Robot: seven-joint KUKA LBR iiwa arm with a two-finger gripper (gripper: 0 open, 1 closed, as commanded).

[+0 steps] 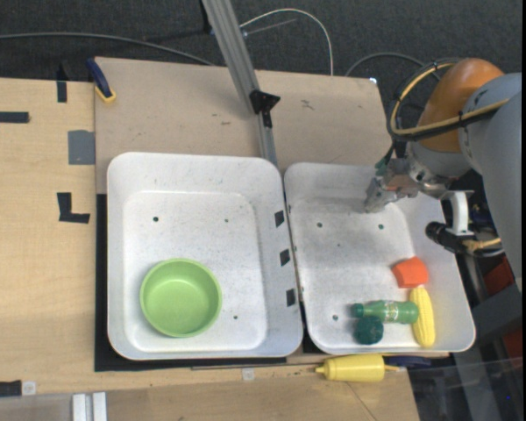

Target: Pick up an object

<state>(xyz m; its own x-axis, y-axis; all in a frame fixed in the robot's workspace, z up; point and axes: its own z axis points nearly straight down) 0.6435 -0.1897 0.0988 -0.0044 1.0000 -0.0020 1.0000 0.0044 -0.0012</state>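
apparently the claw [374, 196] is hovering low over the far part of the right bin [333, 226], near nothing; i cannot tell its state. the orange block [410, 273], yellow thing [423, 315] and green bottle [384, 311] are lying together near the front corner, well apart from it.

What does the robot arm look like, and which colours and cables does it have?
The arm is grey and rounded, with an orange band above the wrist. Thin yellow and dark cables loop beside that band. The end effector is small, metallic grey, with two thin fingers.
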